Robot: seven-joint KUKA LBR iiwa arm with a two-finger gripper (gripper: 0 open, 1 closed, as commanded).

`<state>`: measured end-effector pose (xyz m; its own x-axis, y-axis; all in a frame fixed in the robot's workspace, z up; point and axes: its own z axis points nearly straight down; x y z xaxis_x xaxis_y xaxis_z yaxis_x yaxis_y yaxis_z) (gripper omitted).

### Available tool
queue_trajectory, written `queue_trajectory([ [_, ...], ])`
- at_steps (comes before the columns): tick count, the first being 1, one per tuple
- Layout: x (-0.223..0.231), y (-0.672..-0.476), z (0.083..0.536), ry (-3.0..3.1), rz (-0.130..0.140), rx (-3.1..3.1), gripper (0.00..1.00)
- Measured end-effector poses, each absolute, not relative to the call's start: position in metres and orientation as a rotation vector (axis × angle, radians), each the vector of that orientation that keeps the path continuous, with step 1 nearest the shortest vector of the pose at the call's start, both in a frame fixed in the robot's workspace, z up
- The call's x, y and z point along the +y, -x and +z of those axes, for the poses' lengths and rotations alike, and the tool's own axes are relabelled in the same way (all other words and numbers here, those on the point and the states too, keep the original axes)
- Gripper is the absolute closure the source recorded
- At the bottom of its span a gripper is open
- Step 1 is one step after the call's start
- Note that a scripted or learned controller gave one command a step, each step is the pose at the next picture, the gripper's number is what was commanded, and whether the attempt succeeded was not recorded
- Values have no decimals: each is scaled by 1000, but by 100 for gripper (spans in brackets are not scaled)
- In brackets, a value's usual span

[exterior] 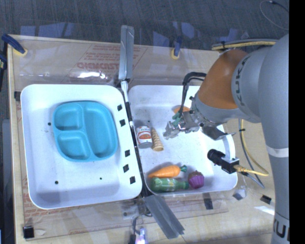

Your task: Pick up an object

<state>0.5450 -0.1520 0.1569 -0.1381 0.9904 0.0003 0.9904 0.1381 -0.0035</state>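
camera view: the jaws (171, 129) hover low in the right bin (213, 151) (whether they stand apart or together i cannot tell), with nothing seen between them. the small can (144, 135) and the cone (157, 141) lie just to their left, the cone's long axis running near-to-far.

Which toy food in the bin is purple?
The little round purple one in the right bin's near corner. Beside it lie an orange carrot and a green vegetable.
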Motion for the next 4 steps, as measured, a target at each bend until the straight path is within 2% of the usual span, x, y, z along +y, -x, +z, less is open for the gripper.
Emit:
queue_trajectory([
  [1,-152,-545,157,2061,4,-2368,0],
  [2,-113,-550,94,2105,12,-2357,0],
  [3,-112,-552,107,2099,8,-2362,100],
  [4,-105,-515,207,2110,1,-2325,100],
])
